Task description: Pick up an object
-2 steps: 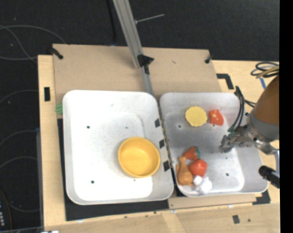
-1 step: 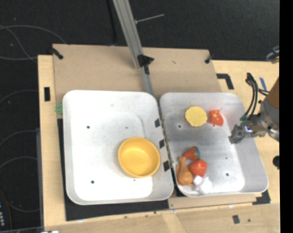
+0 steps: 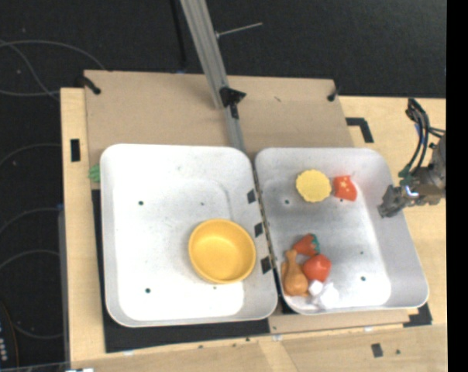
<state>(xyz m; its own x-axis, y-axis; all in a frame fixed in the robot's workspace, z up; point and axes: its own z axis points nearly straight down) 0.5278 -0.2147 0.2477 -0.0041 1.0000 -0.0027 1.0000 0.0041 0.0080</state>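
Camera view looked down on 2 white bins side by side. Left bin [image 3: 141,184] held 1 yellow bowl [image 3: 221,250], upright, near its lower right corner. Right bin [image 3: 373,231] held a yellow disc [image 3: 313,185] touching a small red piece [image 3: 344,187] near its upper edge, and a cluster at the lower left: an orange-brown piece [image 3: 294,274], a red tomato-like piece [image 3: 317,266], another red piece with green [image 3: 304,245], something white [image 3: 321,291].

Gripper [image 3: 392,202] sat at the right bin's right rim, well apart from every item. Whether it was wide or narrow could not be told; nothing was seen in it.

Judgement: task barely started. Approach, descent, grasp and lift all remained. Disc and red piece lay nearest.
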